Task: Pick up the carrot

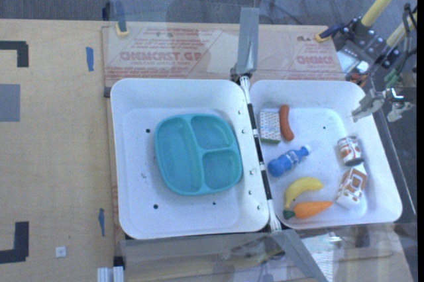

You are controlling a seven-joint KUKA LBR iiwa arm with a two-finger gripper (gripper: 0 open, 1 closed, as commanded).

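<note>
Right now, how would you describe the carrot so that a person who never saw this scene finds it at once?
Look in the right bin, at its near edge by the divider. The carrot lies there just below the banana. It is orange and tapered with a green end, while the banana is yellow and curved.

The robot's hand (379,102) is pale grey metal with thin light fingers, dark cabling and small coloured wires bunched behind it.

The gripper (383,102) hangs over the right bin's (391,208) far right rim. The carrot (311,209) lies well left of and nearer than it, at the bin's near edge, touching a banana (301,189).
</note>
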